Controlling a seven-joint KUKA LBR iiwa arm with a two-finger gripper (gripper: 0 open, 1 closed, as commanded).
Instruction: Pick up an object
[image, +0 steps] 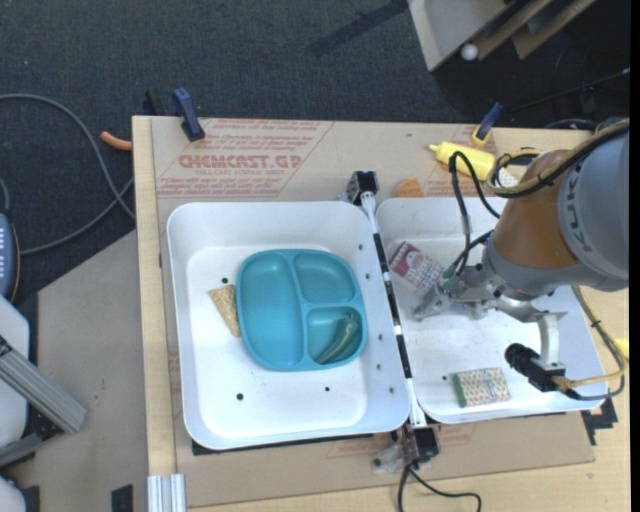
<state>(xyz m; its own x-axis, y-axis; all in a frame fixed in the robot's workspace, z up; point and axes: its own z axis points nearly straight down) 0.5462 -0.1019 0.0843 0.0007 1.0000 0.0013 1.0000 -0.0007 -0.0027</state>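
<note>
In the right bin (560, 400), a small red-and-white packet (410, 263) lies near the top left corner. A green-edged patterned pad (480, 386) rests near the front wall. My gripper (438, 298) is low in the right bin, just below and right of the packet, and it looks close to or touching the packet's lower edge. The grey arm with its orange band (535, 225) covers the bin's right part. In the left bin (200, 330) sits a teal divided plate (290, 300) with a greenish item (340, 338) in its lower right compartment.
A tan cracker-like piece (225, 303) leans under the plate's left edge. A yellow object (462, 157) and blue clamps (187, 112) sit on the cardboard behind the bins. Black cables (462, 215) hang by the arm. A black part (530, 367) juts out near the pad.
</note>
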